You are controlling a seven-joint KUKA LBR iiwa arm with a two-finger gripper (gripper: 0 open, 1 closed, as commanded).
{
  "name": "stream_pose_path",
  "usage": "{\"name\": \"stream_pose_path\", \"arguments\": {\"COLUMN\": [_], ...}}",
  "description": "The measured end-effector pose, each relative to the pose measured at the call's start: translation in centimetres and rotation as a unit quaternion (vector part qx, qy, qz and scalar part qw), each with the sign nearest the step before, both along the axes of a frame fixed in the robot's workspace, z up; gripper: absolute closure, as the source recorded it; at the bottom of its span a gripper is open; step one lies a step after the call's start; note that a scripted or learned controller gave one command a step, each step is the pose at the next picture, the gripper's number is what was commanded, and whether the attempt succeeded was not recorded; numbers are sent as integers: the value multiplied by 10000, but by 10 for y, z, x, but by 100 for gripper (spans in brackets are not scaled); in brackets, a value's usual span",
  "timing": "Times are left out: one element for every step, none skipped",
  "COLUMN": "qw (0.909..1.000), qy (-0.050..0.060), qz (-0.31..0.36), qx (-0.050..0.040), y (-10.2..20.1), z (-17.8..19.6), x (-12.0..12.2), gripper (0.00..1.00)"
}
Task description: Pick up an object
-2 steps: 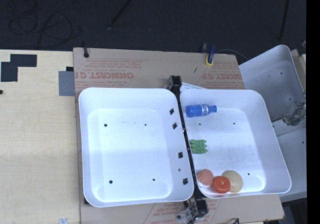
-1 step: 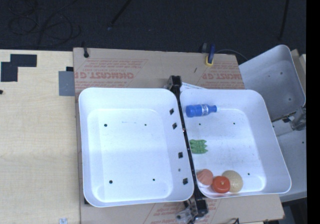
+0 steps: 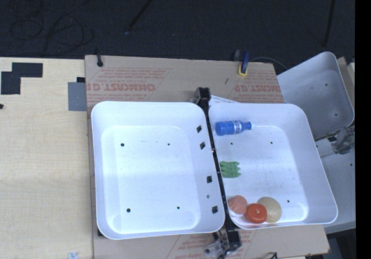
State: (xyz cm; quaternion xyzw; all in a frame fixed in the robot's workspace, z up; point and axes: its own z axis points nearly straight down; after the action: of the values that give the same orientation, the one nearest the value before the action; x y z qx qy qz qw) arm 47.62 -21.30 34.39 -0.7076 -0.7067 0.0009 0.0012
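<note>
The right bin (image 3: 301, 136) holds several small objects. A blue bottle (image 3: 232, 127) lies on its side near the bin's far left corner. A green pea-pod-like piece (image 3: 229, 169) rests by the left wall. At the near left corner sit a pinkish round piece (image 3: 237, 204), a red round piece (image 3: 256, 213) and a tan round piece (image 3: 270, 208), close together.
The left bin (image 3: 116, 124) stands beside the right one, joined by a black divider (image 3: 211, 153). Both rest on a cardboard sheet (image 3: 174, 78). A grey metal plate (image 3: 316, 87) stands at the right. A blue-and-yellow clamp (image 3: 244, 62) sits at the cardboard's far edge.
</note>
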Motion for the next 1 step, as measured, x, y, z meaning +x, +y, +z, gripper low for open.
{"name": "stream_pose_path", "arguments": {"qw": [10000], "qy": [-3], "qz": [-4], "qx": [-1], "y": [0], "z": [-6], "x": [0], "gripper": [100]}}
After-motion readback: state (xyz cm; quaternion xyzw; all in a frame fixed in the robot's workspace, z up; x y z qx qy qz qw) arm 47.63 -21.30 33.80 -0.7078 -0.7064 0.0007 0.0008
